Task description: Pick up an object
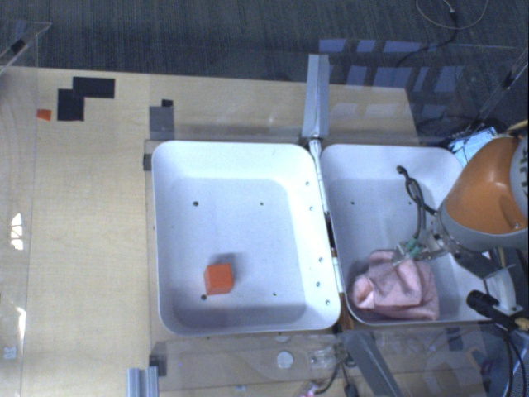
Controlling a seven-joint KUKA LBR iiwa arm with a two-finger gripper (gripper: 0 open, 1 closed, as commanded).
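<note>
We see the hand low over the crumpled pink cloth, positioned to grasp; finger state indeterminable.

Black L-shaped marker (small orange square beside) on bench.

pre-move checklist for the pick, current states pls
1. Target in bin: crumpled pink cloth lies in the right white bin, near its front wall. ok
2. End effector at the target: it sits over the cloth's top edge. ok
3. Cloth between the fingers: cannot tell
4. Other item apart from the target: small orange block sits in the left white bin. ok
5. Cloth inside the rim: ok
</note>
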